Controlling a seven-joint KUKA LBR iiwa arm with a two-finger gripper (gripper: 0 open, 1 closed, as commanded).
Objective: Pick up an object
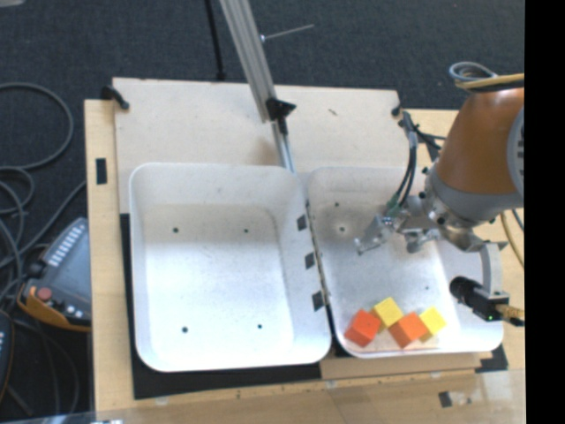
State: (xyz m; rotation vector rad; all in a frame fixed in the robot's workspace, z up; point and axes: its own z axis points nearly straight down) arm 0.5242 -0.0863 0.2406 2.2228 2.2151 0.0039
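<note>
Several small blocks lie in a cluster at the front of the right bin: an orange-red block, a yellow block, an orange block and another yellow block. My gripper hangs over the middle of the right bin, behind the blocks and apart from them. It is open, its two fingers spread, with nothing between them.
The left bin sits beside the right one, sharing a middle wall. A slanted metal rail rises from the back of the bench. The arm's orange band and cables overhang the right bin's far right side.
</note>
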